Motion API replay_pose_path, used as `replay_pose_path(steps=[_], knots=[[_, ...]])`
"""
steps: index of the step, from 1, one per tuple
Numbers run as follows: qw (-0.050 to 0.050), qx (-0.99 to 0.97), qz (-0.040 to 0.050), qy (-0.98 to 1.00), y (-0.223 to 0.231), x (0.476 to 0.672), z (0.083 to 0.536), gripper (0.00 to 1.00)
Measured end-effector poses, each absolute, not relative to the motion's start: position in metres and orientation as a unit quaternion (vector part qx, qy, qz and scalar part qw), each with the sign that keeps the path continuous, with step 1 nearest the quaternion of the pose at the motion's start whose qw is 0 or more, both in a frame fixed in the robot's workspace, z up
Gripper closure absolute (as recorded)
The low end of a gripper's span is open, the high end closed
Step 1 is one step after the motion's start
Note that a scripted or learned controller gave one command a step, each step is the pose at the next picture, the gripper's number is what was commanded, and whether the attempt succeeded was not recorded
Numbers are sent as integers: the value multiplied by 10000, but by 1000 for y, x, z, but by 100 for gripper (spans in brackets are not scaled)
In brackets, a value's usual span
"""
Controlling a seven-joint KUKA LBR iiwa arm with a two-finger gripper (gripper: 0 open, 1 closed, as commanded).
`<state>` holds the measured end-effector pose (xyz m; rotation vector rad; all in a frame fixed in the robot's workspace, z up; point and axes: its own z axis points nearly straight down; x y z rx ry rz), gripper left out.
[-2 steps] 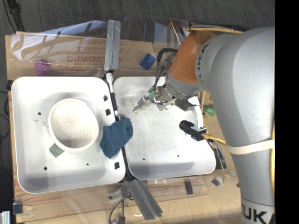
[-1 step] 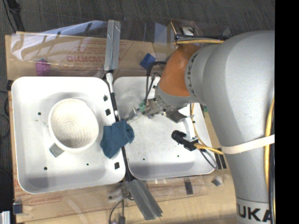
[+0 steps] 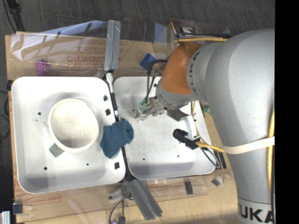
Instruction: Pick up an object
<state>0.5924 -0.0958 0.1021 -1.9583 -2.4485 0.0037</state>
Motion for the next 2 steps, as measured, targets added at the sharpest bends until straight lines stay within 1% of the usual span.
replay_pose_path(steps=[1,2], knots=[[33,-6245,14,-7810,-96,592,102,0],[29,-5561,11,-8311,-96,563,90,0]])
